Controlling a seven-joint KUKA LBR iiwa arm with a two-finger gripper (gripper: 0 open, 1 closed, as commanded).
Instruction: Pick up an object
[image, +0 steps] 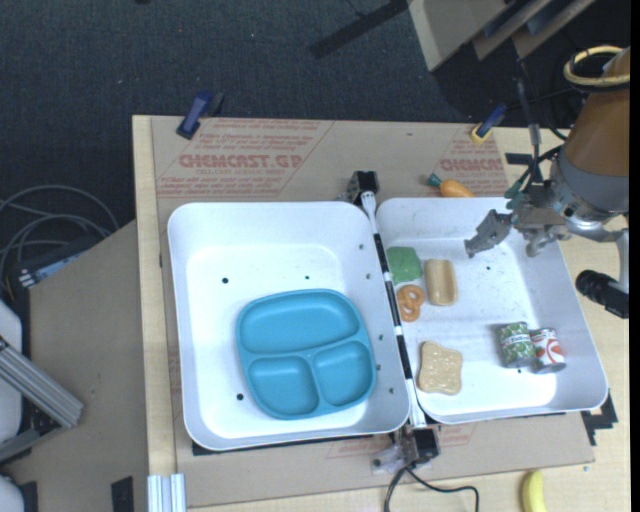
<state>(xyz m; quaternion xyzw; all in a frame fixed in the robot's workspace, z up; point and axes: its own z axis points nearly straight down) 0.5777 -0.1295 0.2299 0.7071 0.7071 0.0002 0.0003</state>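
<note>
Here the grey arm (600, 150) reaches in from the right, wrist bent down over the far part of the right bin (590, 345), jaws (510, 235) spread, nothing between them, hovering above bare bin floor. Below, near the divider: green piece (404, 264), tan roll (440, 281), orange ring (409, 300), toast-like slab (439, 367); small can (530, 346) lies right. Left bin (200, 300) holds a blue divided plate (305, 352). Cardboard on the surface (240, 155) reads "CHEMCAST GP" in red.
</note>
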